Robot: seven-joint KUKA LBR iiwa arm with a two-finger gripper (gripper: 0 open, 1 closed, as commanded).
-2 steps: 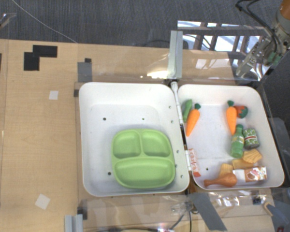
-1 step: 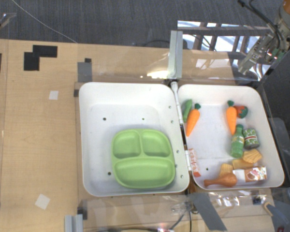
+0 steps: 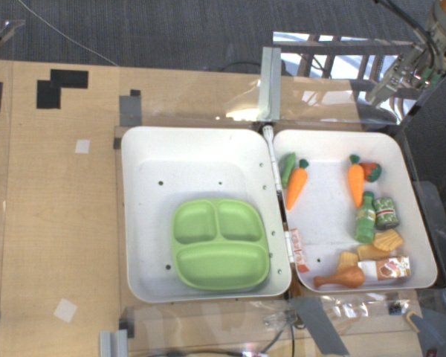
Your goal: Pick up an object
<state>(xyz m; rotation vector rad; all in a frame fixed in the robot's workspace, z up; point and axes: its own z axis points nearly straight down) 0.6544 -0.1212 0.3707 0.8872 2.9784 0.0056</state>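
We see two white bins side by side on the bench. The left bin [image 3: 141,199] holds a green divided plate [image 3: 221,243], lying flat toward the near side, with two small compartments on its far side and one long compartment nearer us. Nothing lies in those compartments.

The right bin [image 3: 323,199] holds the toy food. Against its left wall, at the far end, a carrot [image 3: 296,184] lies tilted, touching a green pod [image 3: 287,168] on its left. Near the far right corner a second carrot [image 3: 355,184] points toward us, with a red piece [image 3: 371,172] just beside its top. Nearer us on that side stands a green bottle [image 3: 365,218], touching a dark can [image 3: 386,213] on its right. Just below them lies a yellow wedge [image 3: 387,240], then a tan piece [image 3: 348,259], a carton [image 3: 390,268] on its side along the near wall, and a brown drumstick [image 3: 342,278] at the near edge. A small printed card [image 3: 296,247] rests against the left wall.

The gripper [image 3: 407,75] hangs at the far right, beyond the right bin's far rim and well apart from every object; we cannot tell how its claw is set. It is above a metal frame [image 3: 334,58] behind the bins. A grey post [image 3: 270,84] stands at the far end of the seam between the bins. Black patches [image 3: 59,85] mark the wooden bench [image 3: 52,222] at far left.
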